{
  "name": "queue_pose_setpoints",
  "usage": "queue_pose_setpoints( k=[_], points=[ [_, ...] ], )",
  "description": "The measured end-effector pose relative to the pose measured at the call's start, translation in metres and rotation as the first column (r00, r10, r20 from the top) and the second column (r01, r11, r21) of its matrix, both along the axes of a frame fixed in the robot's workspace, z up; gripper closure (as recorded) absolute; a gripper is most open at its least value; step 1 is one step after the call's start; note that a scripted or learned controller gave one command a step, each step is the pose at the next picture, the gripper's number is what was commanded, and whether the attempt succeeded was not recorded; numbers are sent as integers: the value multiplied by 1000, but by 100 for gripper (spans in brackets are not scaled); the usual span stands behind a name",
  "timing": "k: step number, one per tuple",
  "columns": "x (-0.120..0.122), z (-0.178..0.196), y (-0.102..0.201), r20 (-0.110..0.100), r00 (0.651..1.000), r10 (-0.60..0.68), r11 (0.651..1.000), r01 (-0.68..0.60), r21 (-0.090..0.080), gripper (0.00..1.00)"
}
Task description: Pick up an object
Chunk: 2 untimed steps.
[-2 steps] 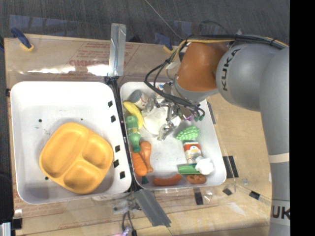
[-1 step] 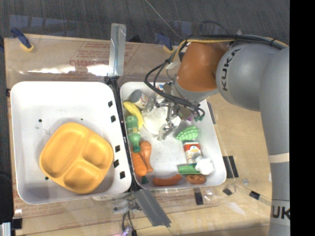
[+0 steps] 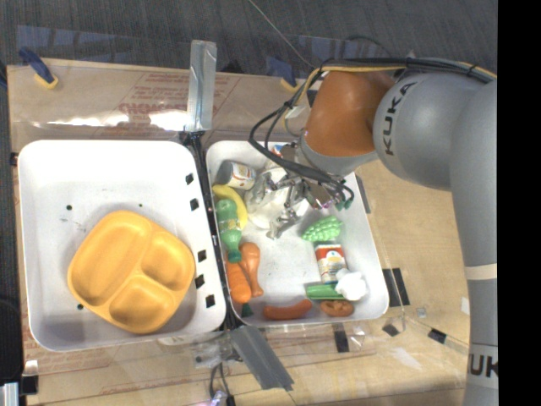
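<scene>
Gripper (image 3: 283, 205): metal parts tangled under the orange wrist, hard to read; whether its fingers are apart or closed cannot be told. Right bin (image 3: 372, 252): banana (image 3: 230, 201), carrot (image 3: 237, 282), green toy (image 3: 324, 229), bottle (image 3: 330, 262), sausage (image 3: 287, 311). Left bin (image 3: 51, 167): yellow divided tray (image 3: 131, 269).

Place: robot lab test cell
Evidence: KUKA arm (image 3: 431, 117) at frame right; taped cardboard tabletop (image 3: 110, 91); two white bins (image 3: 51, 167); toy food (image 3: 239, 273); loose cables (image 3: 270, 125)
</scene>
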State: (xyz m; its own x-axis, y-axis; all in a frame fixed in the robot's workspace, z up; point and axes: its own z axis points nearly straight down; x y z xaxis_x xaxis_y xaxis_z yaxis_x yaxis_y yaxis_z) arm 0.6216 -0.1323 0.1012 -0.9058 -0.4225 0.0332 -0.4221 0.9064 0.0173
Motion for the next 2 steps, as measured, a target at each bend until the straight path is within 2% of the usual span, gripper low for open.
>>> queue_pose_setpoints(
  k=[1,2],
  points=[
    [9,173,-22,48,998,29,1000,-28,-5,100],
    [-27,126,-79,34,917,397,918,-397,1,100]
  ],
)
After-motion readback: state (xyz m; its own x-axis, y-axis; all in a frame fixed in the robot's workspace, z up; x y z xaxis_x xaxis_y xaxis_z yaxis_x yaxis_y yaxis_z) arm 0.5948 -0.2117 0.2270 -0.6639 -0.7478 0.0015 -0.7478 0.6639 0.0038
